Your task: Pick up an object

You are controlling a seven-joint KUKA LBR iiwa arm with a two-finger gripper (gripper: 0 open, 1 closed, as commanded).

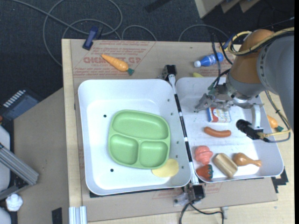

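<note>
progress looks early to me: the end effector (pixel 219 101) hangs low over the right bin (pixel 271 171), right above a small red, white and blue pack (pixel 218 115), and i can't tell how it's set. nothing looks lifted. sausage (pixel 217 132), drumstick (pixel 246 160), bread roll (pixel 224 164), pink thing (pixel 202 153) and strawberry (pixel 205 171) all lie in that bin, so the actual pickup is left. writing: red print on the cardboard tabletop (pixel 140 55), reads roughly "gigant gr", not sure. pack's label is too small.
</note>
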